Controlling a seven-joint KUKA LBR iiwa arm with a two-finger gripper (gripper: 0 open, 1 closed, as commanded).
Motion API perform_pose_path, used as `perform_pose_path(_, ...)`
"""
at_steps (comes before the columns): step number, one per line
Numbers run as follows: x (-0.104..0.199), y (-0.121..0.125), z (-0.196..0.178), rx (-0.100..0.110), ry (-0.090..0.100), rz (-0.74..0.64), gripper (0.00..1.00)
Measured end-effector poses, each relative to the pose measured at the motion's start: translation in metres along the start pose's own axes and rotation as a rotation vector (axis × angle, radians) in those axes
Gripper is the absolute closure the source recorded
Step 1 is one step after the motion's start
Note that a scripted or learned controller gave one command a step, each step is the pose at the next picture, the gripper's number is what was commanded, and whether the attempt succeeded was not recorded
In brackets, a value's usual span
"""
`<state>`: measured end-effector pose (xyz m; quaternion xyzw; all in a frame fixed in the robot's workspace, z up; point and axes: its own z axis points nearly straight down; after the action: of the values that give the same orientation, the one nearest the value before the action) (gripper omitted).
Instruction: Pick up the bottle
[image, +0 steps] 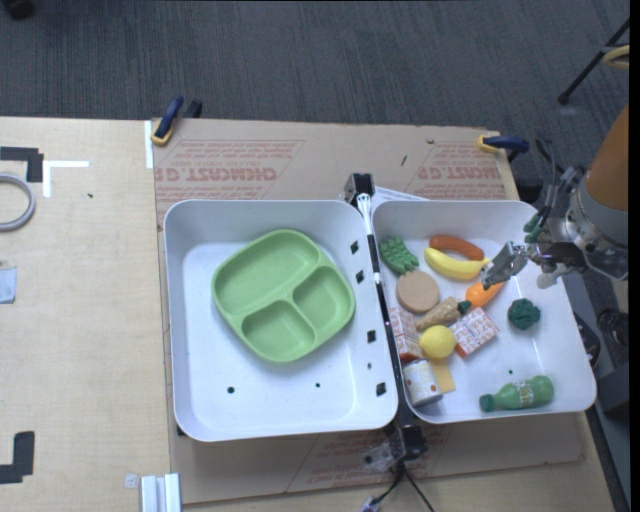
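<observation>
- Down by the right bin's (572, 330) front edge, the bottle (517, 394) is lying flat, open floor above it.
- Gripper (505, 262) is hovering over the carrot (484, 293); can't tell its fingers' state.

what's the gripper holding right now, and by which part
Nothing that shows: the gripper hangs over the right bin's far side, while the bottle lies untouched at the near edge.
</observation>
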<state>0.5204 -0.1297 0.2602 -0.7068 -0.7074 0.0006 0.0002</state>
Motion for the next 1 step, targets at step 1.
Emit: perform_pose_path(1,-0.0003,0.0004,-0.0093,0.0,-0.001,0.001,1.0)
